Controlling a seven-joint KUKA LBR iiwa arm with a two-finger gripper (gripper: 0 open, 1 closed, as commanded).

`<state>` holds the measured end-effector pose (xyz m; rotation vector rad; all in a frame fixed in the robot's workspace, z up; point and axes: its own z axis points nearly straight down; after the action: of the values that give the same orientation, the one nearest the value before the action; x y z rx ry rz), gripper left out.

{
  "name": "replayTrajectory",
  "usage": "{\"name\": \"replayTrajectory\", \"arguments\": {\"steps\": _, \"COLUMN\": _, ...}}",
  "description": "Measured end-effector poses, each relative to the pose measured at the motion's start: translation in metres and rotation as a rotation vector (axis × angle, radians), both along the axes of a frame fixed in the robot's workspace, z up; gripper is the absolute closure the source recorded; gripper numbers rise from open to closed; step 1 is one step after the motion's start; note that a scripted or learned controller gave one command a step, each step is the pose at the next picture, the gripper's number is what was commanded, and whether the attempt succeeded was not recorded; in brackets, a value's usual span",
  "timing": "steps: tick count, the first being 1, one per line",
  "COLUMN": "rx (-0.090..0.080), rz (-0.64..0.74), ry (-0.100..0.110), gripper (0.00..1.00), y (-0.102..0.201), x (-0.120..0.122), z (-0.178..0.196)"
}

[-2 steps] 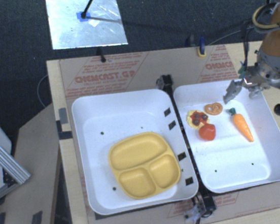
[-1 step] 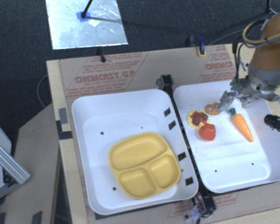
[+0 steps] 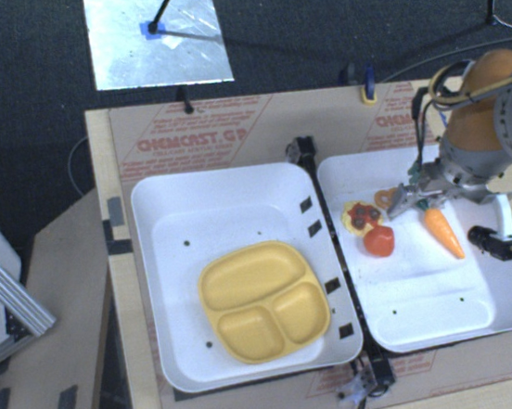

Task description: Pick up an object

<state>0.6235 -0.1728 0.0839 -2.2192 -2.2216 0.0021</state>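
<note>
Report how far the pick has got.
Done: the gripper has reached into the right bin, low beside the small toys. In hand: nothing shows between its fingers; the carrot, the red piece and the yellow-and-red toy lie on the bin floor. Left: grasping one and lifting it.

A tan surface (image 3: 77,269) sits on dark carpeted floor (image 3: 6,82). Brown cardboard (image 3: 227,128) printed in red lies across it. A shiny foil square (image 3: 157,34) rests on the floor beyond, and aluminium framing (image 3: 0,289) stands at left.
</note>
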Motion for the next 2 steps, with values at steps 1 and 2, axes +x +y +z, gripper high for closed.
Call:
{"name": "replayTrajectory", "arguments": {"steps": 1, "rx": -0.002, "rz": 0.000, "ry": -0.008, "gripper": 1.00, "y": -0.001, "x": 0.002, "z": 0.015}}
{"name": "replayTrajectory", "arguments": {"steps": 2, "rx": -0.003, "rz": -0.001, "ry": -0.010, "gripper": 1.00, "y": -0.010, "x": 0.003, "z": 0.075}}
